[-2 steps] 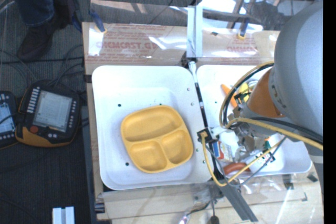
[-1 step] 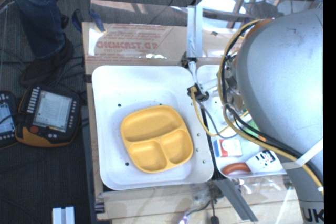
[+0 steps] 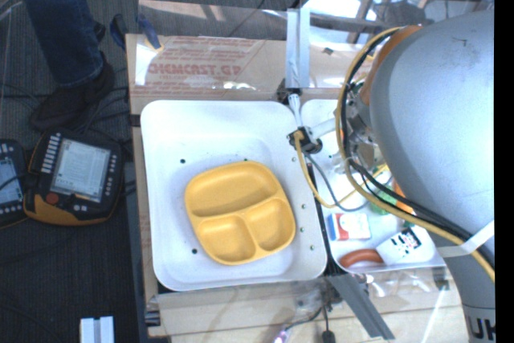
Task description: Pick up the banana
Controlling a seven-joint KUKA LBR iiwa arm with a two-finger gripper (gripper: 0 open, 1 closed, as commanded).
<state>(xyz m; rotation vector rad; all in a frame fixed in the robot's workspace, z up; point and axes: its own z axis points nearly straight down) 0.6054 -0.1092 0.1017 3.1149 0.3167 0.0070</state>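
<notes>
Two shallow white bins sit side by side on the bench, seen from above at a slant. One, the left bin (image 3: 161, 173), holds a yellow divided plate (image 3: 239, 210) with three compartments, lying flat near the bin's middle and turned a little askew. Beside it, the right bin (image 3: 321, 112) is largely covered by the grey arm (image 3: 438, 124), which reaches in from the right with a bundle of black and yellow cables (image 3: 353, 165) looping along its flank. Below the arm, a few small things lie near the bin's front edge: a white card with a red and blue patch (image 3: 351, 227), a red-orange curved object (image 3: 363, 258) and a white packet with dark print (image 3: 405, 243) (too small to name more closely). The claw is hidden under the arm's bulk, so I cannot tell how it stands or whether it has hold of anything. Where the banana lies cannot be made out. A handheld control pendant (image 3: 74, 177) rests on the floor left of the bench.
</notes>
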